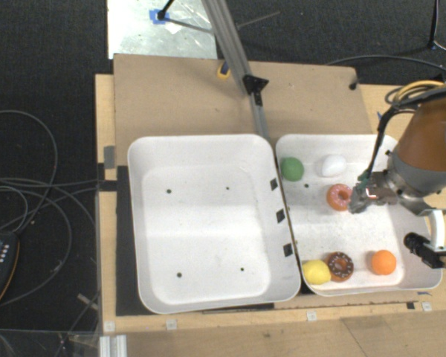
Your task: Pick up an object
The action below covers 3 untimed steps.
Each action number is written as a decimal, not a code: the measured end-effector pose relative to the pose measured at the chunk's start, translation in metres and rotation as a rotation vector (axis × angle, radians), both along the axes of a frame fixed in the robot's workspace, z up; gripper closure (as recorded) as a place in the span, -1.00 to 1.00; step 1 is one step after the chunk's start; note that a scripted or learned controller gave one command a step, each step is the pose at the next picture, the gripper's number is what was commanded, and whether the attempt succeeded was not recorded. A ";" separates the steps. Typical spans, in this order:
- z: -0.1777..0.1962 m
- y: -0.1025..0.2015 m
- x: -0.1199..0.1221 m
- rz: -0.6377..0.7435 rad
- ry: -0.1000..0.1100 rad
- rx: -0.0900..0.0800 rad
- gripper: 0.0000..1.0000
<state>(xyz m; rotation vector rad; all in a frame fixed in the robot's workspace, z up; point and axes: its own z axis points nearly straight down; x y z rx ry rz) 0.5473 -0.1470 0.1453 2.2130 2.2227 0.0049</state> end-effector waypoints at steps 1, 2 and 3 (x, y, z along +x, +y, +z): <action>0.043 -0.001 0.002 0.001 0.000 0.000 1.00; 0.098 -0.002 0.004 0.001 -0.002 -0.001 1.00; 0.104 0.041 0.029 0.006 0.001 0.002 1.00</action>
